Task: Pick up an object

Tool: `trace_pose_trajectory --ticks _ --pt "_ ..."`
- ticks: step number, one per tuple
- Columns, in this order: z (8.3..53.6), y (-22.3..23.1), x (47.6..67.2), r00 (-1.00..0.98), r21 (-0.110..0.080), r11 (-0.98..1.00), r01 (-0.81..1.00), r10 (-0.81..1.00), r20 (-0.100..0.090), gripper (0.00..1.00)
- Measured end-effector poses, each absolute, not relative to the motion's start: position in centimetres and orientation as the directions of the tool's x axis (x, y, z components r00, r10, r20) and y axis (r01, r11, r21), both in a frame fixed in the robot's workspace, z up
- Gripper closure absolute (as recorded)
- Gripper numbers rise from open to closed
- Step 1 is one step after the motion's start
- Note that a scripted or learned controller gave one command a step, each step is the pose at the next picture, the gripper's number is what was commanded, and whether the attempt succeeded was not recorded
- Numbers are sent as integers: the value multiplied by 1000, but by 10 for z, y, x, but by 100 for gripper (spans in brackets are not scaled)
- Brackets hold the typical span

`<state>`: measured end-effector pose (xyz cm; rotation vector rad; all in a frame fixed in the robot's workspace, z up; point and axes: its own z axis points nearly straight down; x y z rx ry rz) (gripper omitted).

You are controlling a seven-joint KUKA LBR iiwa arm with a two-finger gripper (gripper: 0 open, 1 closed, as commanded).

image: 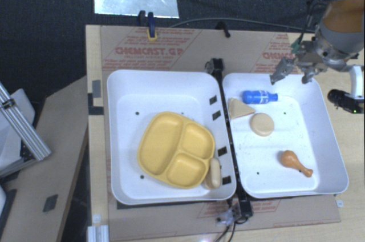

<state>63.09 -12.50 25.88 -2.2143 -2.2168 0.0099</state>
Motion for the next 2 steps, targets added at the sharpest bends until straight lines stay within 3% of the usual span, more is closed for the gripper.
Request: trace_pose_trajectory --ticks 1,2 --pt "266 -125 633 -3 2 3 1000 1000 0 0" --pt "211 -125 623 -1 -3 1 1000 1000 0 0"
